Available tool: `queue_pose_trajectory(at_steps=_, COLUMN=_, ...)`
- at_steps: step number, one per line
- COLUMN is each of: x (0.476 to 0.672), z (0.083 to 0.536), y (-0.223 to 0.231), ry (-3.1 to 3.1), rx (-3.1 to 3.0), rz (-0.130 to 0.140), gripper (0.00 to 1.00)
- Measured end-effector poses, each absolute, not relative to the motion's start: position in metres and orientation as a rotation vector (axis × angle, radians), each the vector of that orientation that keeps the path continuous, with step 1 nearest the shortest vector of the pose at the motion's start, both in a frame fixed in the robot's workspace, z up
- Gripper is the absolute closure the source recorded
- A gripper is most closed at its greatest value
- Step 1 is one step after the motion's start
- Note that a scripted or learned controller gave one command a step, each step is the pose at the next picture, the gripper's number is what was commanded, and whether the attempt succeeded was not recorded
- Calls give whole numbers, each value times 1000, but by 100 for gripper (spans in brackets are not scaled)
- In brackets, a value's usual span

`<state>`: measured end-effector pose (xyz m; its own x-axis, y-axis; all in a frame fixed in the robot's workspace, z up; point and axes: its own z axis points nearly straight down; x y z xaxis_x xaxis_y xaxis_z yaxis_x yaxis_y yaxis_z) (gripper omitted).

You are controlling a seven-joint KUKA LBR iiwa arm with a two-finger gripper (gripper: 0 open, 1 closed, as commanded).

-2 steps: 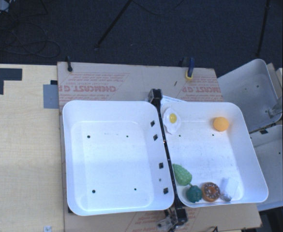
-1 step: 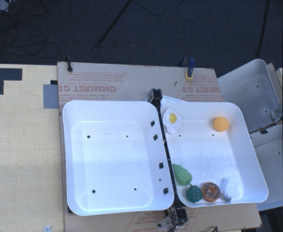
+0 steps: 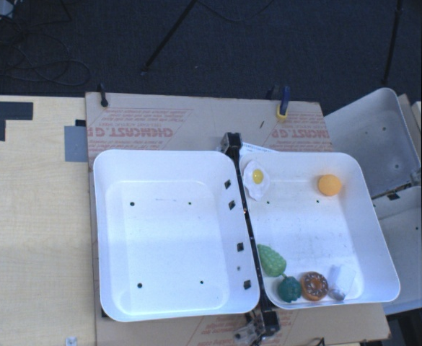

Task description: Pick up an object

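Two white bins (image 3: 167, 305); one fried egg (image 3: 256, 179), orange ball (image 3: 329, 185), green leaf (image 3: 272, 260), doughnut (image 3: 314, 285)

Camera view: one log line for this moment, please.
right bin: egg, orange, green leaf, teal ball, donut, white block | nothing lifted

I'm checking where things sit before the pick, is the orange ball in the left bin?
No, the orange ball lies in the right bin, near its far right corner.

arm: pose cannot be told | claw: pose cannot be told
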<state>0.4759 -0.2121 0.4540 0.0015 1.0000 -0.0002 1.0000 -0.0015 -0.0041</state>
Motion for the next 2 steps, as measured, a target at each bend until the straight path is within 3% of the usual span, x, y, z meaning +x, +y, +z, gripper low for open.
queue_pose_trajectory(at_steps=1, x=476, z=530, y=-173, ry=-2230, rx=-2221, rz=-5, gripper=0)
queue_pose_trajectory(at_steps=2, x=476, z=495, y=-188, ry=-2218, rx=-2220, rz=5, gripper=0)
